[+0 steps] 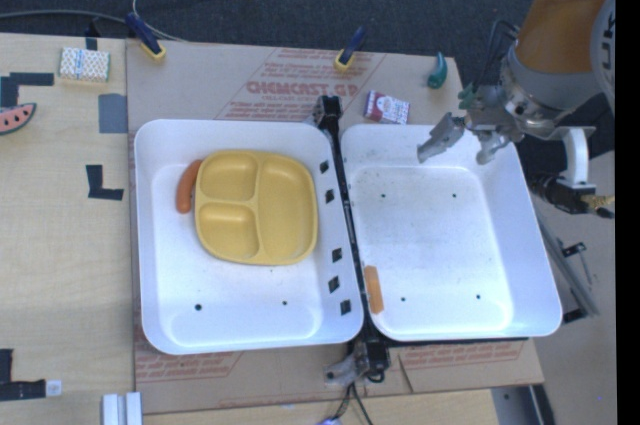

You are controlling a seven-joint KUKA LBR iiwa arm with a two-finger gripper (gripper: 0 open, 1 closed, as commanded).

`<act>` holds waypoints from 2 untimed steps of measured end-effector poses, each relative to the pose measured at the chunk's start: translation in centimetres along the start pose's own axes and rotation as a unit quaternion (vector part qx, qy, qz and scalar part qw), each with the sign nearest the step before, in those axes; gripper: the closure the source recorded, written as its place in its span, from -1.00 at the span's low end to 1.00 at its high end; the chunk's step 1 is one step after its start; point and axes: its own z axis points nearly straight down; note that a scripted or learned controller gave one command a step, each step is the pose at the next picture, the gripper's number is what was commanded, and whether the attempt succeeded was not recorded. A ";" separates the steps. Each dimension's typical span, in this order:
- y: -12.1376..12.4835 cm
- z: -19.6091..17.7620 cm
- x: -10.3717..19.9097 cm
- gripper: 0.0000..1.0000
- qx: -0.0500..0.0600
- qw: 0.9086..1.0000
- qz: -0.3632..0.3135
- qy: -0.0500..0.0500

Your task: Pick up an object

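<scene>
From my remote seat I see the grey arm with its orange band [565, 23] reaching in from the right; its two-finger gripper [462, 145] hangs over the far rim of the right shallow white bin [520, 243], fingers spread apart with nothing between them.

In that right bin, a small orange sausage-shaped piece [373, 288] lies against the near left wall, just beside the divider between the bins; it is well apart from the gripper.

The left shallow white bin [165, 313] holds a yellow plastic plate with three compartments [256, 207]; a second orange sausage-shaped piece [185, 187] lies touching the plate's left edge.

Both bins rest on a brown cardboard sheet with red lettering [280, 83]; a small red-and-white packet [386, 107] lies on it just beyond the right bin; a blue-and-yellow clamp [145, 35] and a yellow-and-blue clamp [351, 48] grip its far edge; a teal clip [437, 71] sits near its far right corner.

On the pale wooden bench [60, 243] to the left I see a small checked sponge-like block [84, 65] and a watermelon-slice toy [16, 118].
</scene>
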 end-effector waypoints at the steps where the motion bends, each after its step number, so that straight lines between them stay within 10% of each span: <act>1: 3.4 12.8 1.7 -1.00 0.002 1.000 0.000 0.000; 2: 3.5 11.7 1.8 1.00 0.000 1.000 0.000 0.000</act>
